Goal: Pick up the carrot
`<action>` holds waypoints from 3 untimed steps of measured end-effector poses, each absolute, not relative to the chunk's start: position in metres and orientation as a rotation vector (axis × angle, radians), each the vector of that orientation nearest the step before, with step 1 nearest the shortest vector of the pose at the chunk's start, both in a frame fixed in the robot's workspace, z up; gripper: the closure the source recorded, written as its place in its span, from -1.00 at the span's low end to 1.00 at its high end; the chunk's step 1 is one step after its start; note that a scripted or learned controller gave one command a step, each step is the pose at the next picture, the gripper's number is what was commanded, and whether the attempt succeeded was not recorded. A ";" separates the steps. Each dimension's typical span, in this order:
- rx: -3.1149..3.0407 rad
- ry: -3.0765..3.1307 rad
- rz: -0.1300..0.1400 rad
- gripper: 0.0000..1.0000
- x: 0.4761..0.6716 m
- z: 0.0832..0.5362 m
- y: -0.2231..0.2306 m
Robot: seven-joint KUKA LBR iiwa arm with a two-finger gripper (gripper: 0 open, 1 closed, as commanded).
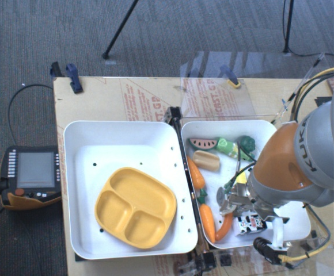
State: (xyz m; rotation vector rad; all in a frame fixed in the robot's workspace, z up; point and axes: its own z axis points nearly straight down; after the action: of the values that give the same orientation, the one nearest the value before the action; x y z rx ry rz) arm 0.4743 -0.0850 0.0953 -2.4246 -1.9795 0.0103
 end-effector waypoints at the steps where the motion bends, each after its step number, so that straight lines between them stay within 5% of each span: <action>1: -2.430 -1.980 0.013 -1.00 0.474 0.095 -0.087; 2: -2.767 -1.471 0.004 -1.00 0.503 0.187 -0.006; 3: -2.821 -1.360 0.017 -1.00 0.474 0.185 0.030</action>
State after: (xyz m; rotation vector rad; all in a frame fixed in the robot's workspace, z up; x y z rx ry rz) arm 0.4738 0.0299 0.1851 -2.8213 -1.3599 0.0171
